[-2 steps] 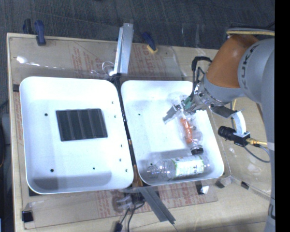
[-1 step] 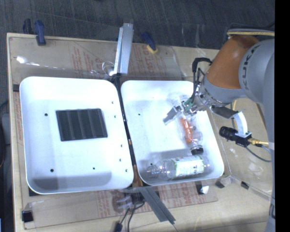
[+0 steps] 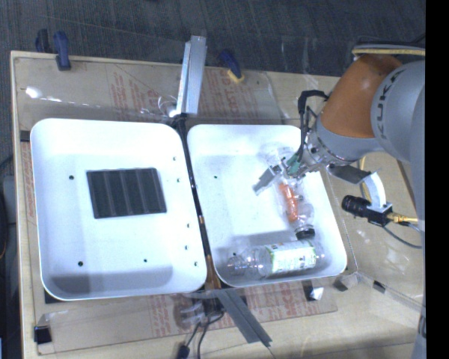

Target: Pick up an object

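At the near edge of the bench (image 3: 120, 316), a grey metal bar (image 3: 243, 321) juts out at a slant below the seam between the two bins, with a dark cable beside it. The right bin (image 3: 217, 200) holds the loose items. Nearest of these is a clear plastic bottle (image 3: 280, 260) with a white label, lying on its side along the bin's near wall, its black cap (image 3: 304, 232) pointing toward the right wall. Just beyond it lies a small clear bottle with orange contents (image 3: 290, 203), stretched lengthwise away from the camera and close to the larger bottle's cap end. Farther still, the end effector (image 3: 280, 172) hangs low over the middle of the right bin, just above the far end of the orange-filled bottle, with some crumpled clear plastic (image 3: 275, 155) beside it; whether its fingers are spread or closed cannot be told, and nothing is plainly seen between them. The grey arm (image 3: 382, 103) with its orange band reaches in from the right. The left bin (image 3: 60, 148) holds a dark ribbed rectangular tray (image 3: 126, 192) lying flat near its centre. At the far edge, blue clamps (image 3: 61, 49) grip the bench.
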You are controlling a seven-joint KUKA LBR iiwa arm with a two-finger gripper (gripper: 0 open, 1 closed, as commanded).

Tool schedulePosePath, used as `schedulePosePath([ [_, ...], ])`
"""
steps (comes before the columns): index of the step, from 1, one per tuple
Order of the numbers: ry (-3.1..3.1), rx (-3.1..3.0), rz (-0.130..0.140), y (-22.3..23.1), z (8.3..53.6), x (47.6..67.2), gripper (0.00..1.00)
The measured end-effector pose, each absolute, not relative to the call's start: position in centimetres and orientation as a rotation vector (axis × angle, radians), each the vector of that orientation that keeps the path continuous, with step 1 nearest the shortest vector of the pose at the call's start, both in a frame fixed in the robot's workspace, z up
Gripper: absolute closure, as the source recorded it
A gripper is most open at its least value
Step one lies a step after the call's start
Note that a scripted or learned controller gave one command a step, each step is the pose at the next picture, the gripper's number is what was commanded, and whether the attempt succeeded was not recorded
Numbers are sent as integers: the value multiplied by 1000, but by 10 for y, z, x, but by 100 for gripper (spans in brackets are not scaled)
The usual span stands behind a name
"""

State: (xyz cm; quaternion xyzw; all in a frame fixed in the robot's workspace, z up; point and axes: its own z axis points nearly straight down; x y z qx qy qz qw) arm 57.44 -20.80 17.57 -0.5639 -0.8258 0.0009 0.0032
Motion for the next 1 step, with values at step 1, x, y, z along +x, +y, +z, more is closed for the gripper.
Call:
schedulePosePath([
  [1, -2616, -1731, 1, -208, 170, 573, 0],
])
